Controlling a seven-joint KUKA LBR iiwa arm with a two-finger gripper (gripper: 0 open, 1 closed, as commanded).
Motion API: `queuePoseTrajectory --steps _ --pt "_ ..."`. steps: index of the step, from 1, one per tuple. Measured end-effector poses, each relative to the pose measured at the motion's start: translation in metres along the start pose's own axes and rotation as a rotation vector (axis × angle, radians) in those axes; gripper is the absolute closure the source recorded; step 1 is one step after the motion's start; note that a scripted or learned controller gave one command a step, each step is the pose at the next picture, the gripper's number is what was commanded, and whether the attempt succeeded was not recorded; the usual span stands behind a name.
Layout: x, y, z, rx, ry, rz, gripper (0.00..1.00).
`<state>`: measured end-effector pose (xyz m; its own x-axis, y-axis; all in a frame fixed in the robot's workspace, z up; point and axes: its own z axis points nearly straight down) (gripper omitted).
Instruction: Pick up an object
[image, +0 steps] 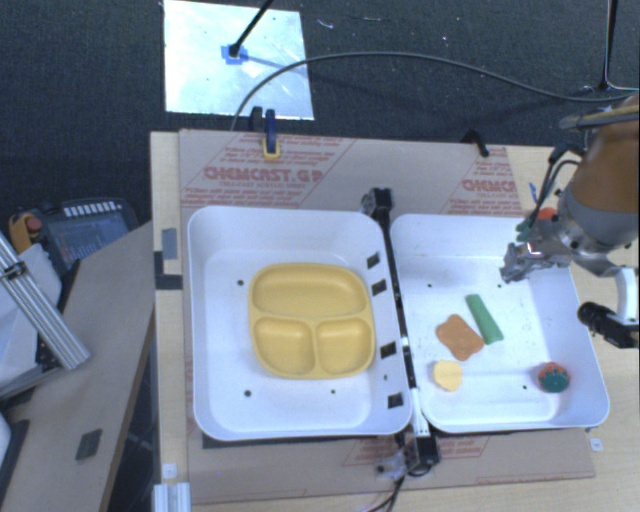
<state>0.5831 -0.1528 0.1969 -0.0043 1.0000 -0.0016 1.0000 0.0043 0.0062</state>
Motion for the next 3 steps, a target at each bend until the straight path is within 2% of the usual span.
queuePoseTrajectory --steps 1,3 --pt "0.000 0.002 -0.045 0.000 0.000 -0.001 1.00" --pt "0.091 0.031 -0.055 0.002 0.003 -0.005 1.00"
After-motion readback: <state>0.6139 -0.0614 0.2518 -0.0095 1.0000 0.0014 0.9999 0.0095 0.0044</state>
